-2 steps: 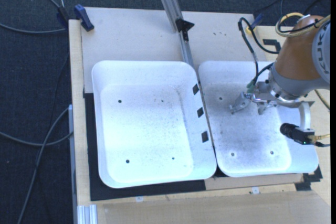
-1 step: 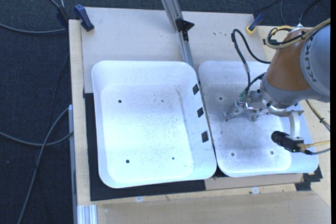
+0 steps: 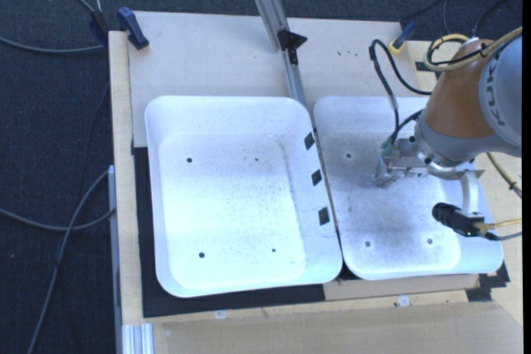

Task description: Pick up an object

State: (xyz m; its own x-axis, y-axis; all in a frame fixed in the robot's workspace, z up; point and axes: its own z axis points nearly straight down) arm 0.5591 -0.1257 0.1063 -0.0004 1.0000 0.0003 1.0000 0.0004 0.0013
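Honestly, nearest us we've got two shallow, glossy white plastic bins with rounded corners, the left bin [image 3: 224,203] and the right bin [image 3: 398,249], both speckled with dark grit. The gripper [image 3: 388,172] sits low over the right bin's floor, about 3 o'clock in the view, and we can't tell how wide it is. A greenish bit [image 3: 387,147] at its 12 o'clock might be the object, so we'd centre there, close gently and lift slow, since slick plastic lets things skate.

We note two white bins [image 3: 224,203], finely black-speckled; beige tabletop [image 3: 207,54]; grey arm [image 3: 498,95] with orange band [image 3: 456,95]; blue clamp [image 3: 131,26].
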